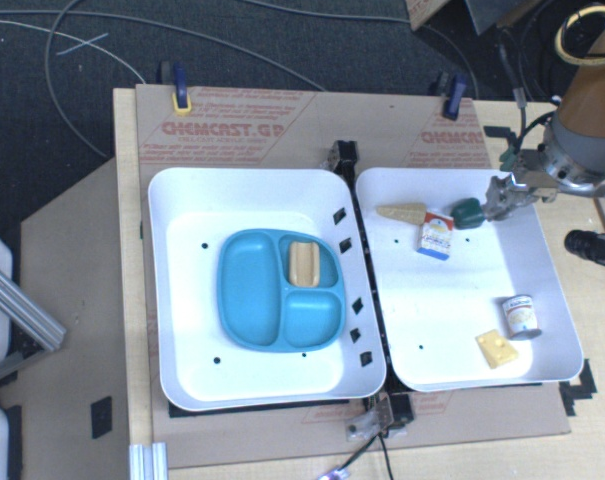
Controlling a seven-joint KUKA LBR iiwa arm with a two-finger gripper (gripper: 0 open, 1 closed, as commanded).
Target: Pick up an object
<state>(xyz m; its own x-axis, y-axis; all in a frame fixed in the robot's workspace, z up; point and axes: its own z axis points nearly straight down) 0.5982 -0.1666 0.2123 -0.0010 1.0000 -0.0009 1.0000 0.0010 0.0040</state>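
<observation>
Two white bins side by side on a cardboard-topped bench [282, 103], touching along a black clipped seam. In the left bin [177, 268]: a blue divided plate [252, 298] near the middle, a tan bread-like piece [304, 263] lying in its far right compartment; bare white floor all round the plate. In the right bin [462, 308]: a tan cone [402, 212] near the far left corner, a red, white and blue carton [436, 236] just beside it, a dark green object [467, 212] right of the carton near the far rim. Near the right rim, a small can [520, 315] and a yellow wedge [496, 349] just nearer, close together. Wide open floor across the middle and near left of this bin. Arm in from the right, gripper [502, 196] at the far right rim, just beside the green object; how far the jaws stand open, cannot tell, nor whether anything is held.
</observation>
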